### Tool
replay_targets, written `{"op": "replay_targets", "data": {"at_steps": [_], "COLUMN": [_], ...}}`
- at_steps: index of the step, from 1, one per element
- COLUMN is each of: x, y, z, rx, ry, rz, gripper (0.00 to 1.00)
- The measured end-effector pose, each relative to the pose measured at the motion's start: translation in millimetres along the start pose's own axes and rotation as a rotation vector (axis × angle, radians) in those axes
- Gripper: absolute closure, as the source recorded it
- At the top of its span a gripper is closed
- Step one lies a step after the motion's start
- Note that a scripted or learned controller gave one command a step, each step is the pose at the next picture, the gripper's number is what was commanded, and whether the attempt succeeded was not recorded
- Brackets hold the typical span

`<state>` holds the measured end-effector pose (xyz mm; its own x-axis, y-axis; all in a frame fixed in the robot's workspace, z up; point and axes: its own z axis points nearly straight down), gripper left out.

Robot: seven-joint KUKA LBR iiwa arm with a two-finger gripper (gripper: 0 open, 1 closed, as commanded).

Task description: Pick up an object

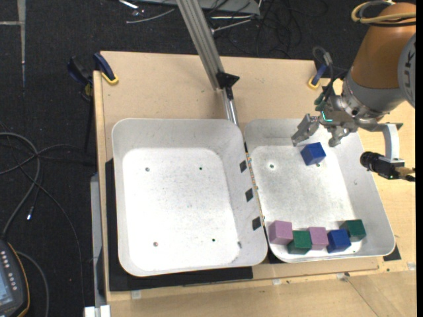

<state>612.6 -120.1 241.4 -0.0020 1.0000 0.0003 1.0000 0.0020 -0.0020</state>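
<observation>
While the arm [383,51] reaches in over the right bin [370,197], we find its gripper [322,135] poised above that bin's far half, with the two fingers [304,131] spread wide apart. We see nothing held between them. A blue cube [313,153] sits just below the gap between the fingers, slightly nearer the camera than their tips; we cannot tell whether it rests on the bin floor or is off it, and we cannot confirm that either finger touches it.

Well away from the fingers, along the near edge of the same bin, we record five more blocks in a close row. A light purple block [281,231] lies furthest to the left, then a dark green block [301,241], a second light purple block [318,237], a second blue block [338,240] and a second green block [355,228] nearest the right corner. Neighbouring blocks in this row appear to touch or nearly touch.

To the left of the fingers, across the divide between the bins, lies the left bin [132,144], its white floor speckled. Both bins rest on a light wooden bench [172,84].
</observation>
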Motion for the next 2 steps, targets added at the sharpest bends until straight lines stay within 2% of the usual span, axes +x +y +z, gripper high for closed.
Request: {"op": "replay_targets", "data": {"at_steps": [1, 2], "x": [-52, -98], "y": [1, 2], "z": [70, 121], "rx": [0.005, 0.003], "ry": [-0.001, -0.002], "rz": [0.007, 0.006], "gripper": [0.00, 0.00]}}
